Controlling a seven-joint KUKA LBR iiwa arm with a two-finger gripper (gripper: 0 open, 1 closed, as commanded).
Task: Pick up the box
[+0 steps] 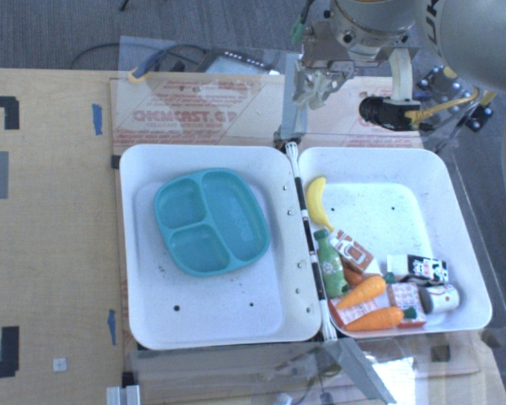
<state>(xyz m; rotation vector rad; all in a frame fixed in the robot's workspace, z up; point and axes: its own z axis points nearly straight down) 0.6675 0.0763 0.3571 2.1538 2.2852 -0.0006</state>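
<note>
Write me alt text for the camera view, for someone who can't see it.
The gripper hangs above the far rim where two white bins meet, holding nothing. The right bin holds a banana, green bottle, two carrots and small boxes crowded at its near edge; the left bin holds a teal divided plate.

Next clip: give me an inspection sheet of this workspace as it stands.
Surface: two white bins, left bin and right bin.
Job's things: small box in the right bin, beside the green bottle.
Clutter: banana, two carrots, small cartons; teal divided plate in the left bin.
End effector: end effector above the bins' far edge, holding nothing.
Cables: dark cables behind the bins.
Surroundings: grey floor, wooden bench, blue tape marks.
</note>
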